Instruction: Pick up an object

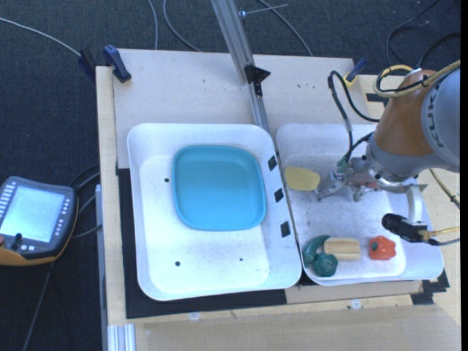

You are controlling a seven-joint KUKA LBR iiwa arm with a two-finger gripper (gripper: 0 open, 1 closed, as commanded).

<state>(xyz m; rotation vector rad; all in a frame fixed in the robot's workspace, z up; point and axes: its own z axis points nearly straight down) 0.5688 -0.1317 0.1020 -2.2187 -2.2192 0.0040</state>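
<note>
I am at the approach step: nothing is lifted yet, and my claw (327, 189) hangs low over the right bin (292, 139), near its left wall and toward the far edge. The nearest candidate is the pale yellow piece (301, 178), lying just beside my fingertips (322, 193) against that left wall. From here I cannot tell whether a fingertip touches it or only sits close by.

My fingers look set narrowly apart, with nothing between them, though they are small and partly lost against the white floor, so I hold that loosely.

I judge the next move to be a short shift toward the left wall to straddle the yellow piece, then a descent and a closing. The wall leaves little room for the outer finger, which could push the piece away instead of catching it.

Along the bin's near edge lie a dark green item (319, 254), a tan block (343, 248) and a red piece (381, 248), well apart from my claw. The left bin (146, 196) carries a blue tray (219, 187).
</note>
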